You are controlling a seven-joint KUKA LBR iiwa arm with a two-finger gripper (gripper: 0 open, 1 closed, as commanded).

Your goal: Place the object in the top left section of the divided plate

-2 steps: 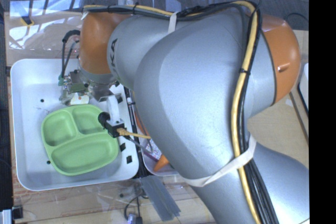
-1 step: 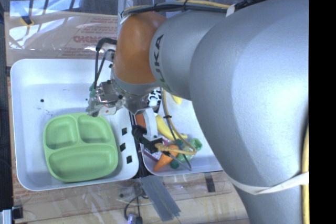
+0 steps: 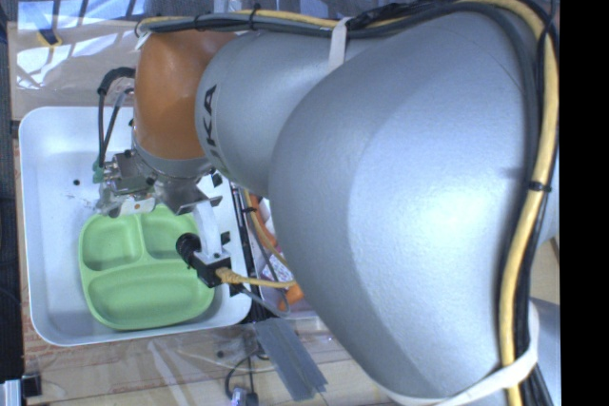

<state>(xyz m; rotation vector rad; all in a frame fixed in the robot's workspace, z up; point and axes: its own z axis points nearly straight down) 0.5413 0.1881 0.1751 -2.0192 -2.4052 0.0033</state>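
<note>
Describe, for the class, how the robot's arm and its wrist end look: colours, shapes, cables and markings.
The arm is a bulky, rounded grey shell with an orange band above the wrist and dark lettering beside it. A yellow cable and black cables run along it. The gripper end is metal, with black wires.

Surface finishes of the arm, bin and divided plate.
Arm (image 3: 400, 185): smooth grey shell with a soft satin sheen; orange band (image 3: 166, 100) smooth and semi-gloss. Divided plate (image 3: 143, 271): matt green plastic. White bin (image 3: 48, 204): smooth plastic, faintly glossy. Cables (image 3: 538, 138): smooth yellow and black sheathing. Counter (image 3: 190, 361): pale wood grain under clear glossy film.
</note>
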